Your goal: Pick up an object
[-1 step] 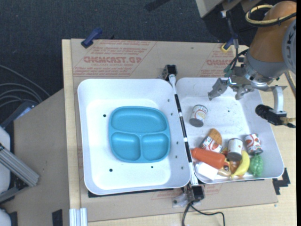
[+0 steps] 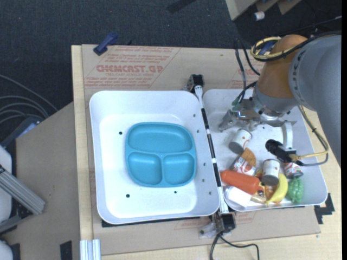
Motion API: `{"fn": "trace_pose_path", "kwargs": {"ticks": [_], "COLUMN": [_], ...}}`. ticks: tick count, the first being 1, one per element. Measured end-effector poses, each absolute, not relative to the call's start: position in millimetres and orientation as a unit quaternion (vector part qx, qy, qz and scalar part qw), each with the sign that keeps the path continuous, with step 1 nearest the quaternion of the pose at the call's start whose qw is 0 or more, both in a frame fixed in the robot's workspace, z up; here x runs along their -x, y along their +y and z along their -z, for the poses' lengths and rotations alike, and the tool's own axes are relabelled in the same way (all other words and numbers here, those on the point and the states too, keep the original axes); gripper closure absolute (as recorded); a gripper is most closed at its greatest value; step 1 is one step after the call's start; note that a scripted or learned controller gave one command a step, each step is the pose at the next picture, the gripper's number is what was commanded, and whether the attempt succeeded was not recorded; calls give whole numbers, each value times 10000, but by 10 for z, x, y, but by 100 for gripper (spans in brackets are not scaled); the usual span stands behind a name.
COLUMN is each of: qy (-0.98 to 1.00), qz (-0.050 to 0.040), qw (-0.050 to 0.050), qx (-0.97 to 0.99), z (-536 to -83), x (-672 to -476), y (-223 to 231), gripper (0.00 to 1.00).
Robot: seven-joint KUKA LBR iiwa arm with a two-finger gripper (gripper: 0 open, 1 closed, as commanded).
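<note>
**Hovering over the clutter in the right bin**

Lying nearest the tool (image 2: 240, 121) is a small grey canister (image 2: 239, 140) with a dab of orange on its end. It rests on the floor of the right bin (image 2: 218, 99), just below the tool and tilted on its side. From this angle I cannot tell whether the tool is open or closed, and I cannot see any object held in it.

Below the canister sits an orange-brown packet (image 2: 247, 161), touching a red-orange cylinder (image 2: 242, 181) that lies across the bin's near left part. A white dish-like piece (image 2: 237, 199) is wedged in the corner beneath that cylinder. To the right stands a tin can (image 2: 269, 171), with a yellow banana (image 2: 280, 189) curving beneath it. A red-and-white can (image 2: 293, 170) sits just beside the tin, and a green bumpy item (image 2: 295, 191) lies at the bin's near right edge. These things are packed together, touching or close to it, in the near half of the bin.

The grey arm (image 2: 320, 69) comes in from the right, with its orange band (image 2: 276, 75) above the wrist, and leans down over the far half of the same bin.

The left bin (image 2: 108, 161) holds a blue divided plate (image 2: 160, 154), lying flat near its middle. Both bins rest on a cardboard sheet (image 2: 130, 69) printed in red, spread over the worktop (image 2: 49, 145). A small blue clip (image 2: 105, 43) lies at the sheet's far left corner.
</note>
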State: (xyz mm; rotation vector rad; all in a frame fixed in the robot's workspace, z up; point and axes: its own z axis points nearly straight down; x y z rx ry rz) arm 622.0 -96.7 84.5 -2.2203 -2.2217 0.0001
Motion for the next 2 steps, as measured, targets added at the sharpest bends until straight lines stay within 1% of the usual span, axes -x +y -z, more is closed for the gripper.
{"fn": "trace_pose_path", "kwargs": {"ticks": [1,2], "qy": [-7074,-7077], "qz": [3,7], "qw": [-2,-10], "qx": [7068,7065], "z": [-849,-951], "x": [-6610,-6616], "y": [-933,-929], "gripper": [0,100]}}
